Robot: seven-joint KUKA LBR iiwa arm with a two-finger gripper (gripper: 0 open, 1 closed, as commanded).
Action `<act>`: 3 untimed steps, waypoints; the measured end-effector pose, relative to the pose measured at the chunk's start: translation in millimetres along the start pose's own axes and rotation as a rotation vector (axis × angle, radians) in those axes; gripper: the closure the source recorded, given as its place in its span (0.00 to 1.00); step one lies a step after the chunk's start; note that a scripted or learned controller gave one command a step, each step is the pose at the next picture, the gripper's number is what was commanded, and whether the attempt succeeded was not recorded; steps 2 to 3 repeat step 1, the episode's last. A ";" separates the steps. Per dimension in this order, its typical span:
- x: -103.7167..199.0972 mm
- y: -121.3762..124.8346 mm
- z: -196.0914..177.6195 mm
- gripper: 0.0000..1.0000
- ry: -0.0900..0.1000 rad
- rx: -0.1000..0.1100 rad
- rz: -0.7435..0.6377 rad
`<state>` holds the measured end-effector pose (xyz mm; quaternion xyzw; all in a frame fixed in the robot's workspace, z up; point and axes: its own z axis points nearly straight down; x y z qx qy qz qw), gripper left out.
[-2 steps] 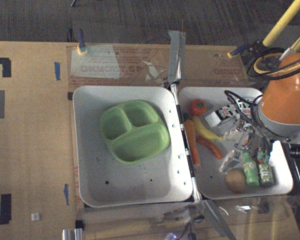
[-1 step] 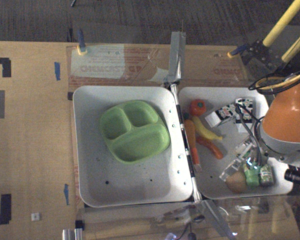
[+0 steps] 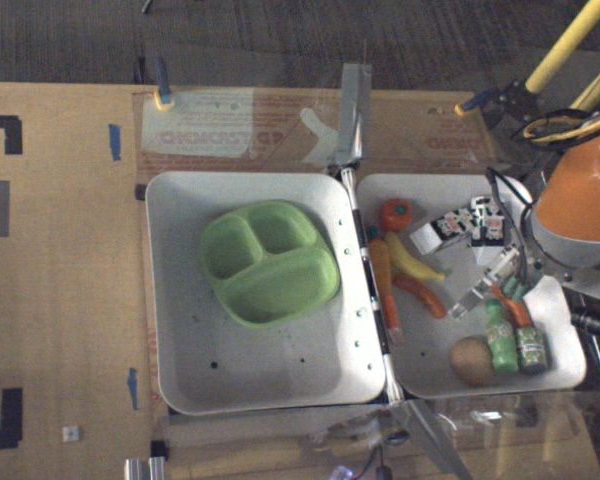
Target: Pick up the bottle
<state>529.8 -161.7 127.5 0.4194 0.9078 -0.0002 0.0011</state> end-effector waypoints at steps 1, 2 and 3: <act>22.9 -44.9 40.9 0.00 -0.001 -0.003 -0.180; 22.9 -44.9 40.9 0.00 -0.001 -0.003 -0.180; 22.9 -44.9 40.9 0.00 -0.001 -0.003 -0.180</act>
